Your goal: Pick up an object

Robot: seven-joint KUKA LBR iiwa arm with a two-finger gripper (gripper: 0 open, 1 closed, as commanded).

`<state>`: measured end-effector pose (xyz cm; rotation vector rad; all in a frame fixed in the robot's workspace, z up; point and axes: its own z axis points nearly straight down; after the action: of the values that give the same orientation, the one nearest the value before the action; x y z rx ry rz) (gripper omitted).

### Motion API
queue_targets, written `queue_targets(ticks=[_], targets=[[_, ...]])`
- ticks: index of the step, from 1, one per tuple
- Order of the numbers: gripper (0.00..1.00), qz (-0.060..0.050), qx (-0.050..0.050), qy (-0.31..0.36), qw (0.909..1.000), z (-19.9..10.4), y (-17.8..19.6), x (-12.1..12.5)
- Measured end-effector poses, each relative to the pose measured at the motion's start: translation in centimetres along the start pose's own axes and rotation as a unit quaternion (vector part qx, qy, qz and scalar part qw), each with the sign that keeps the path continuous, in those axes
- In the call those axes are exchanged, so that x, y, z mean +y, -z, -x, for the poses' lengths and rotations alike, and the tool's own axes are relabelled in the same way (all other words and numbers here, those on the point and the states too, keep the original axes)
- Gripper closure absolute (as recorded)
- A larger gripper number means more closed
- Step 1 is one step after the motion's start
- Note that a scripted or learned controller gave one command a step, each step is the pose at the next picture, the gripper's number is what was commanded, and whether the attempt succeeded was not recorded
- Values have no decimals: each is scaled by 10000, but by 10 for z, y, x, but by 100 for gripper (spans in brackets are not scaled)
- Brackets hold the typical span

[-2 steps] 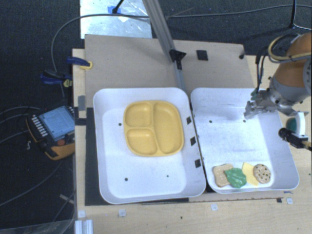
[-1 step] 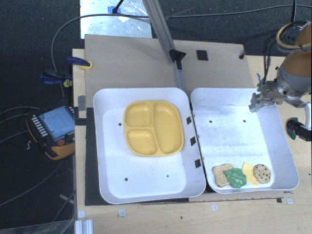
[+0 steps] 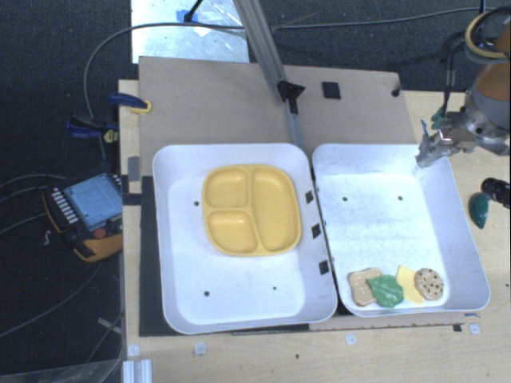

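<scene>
Gripper (image 3: 427, 152) hangs over the far right corner of the right bin (image 3: 383, 190), its tip low near the rim; whether it is parted or closed I cannot tell from this slanted view, and nothing is seen in its grasp.

Candidates for the pick lie in a tight cluster at the near edge of that same bin: a slice of toy toast (image 3: 364, 286), a green leafy piece (image 3: 387, 291) lying partly over it, a yellow wedge like cheese (image 3: 409, 284), and a speckled cookie (image 3: 429, 283) at the right end. They touch or overlap one another, pressed toward the bin's front wall, which I judge would make a clean grasp on any single piece awkward.

From the claw, the cluster sits well apart, along the bin's whole depth toward the camera and slightly left. The arm would need to travel down the bin before descending.

Beyond this, the left bin (image 3: 184, 214) holds a yellow divided plate (image 3: 251, 210) with three compartments, well apart from the food pieces
</scene>
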<state>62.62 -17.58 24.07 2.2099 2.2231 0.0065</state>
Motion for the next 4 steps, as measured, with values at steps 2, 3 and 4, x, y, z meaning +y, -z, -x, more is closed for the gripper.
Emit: queue_targets(ticks=[2, 3, 4], targets=[[100, -40, 18, 16, 10000, -54, 30, -21], [100, -44, 18, 19, 10000, -108, 14, -36], [100, -42, 20, 20, 10000, -161, 2, -46]])
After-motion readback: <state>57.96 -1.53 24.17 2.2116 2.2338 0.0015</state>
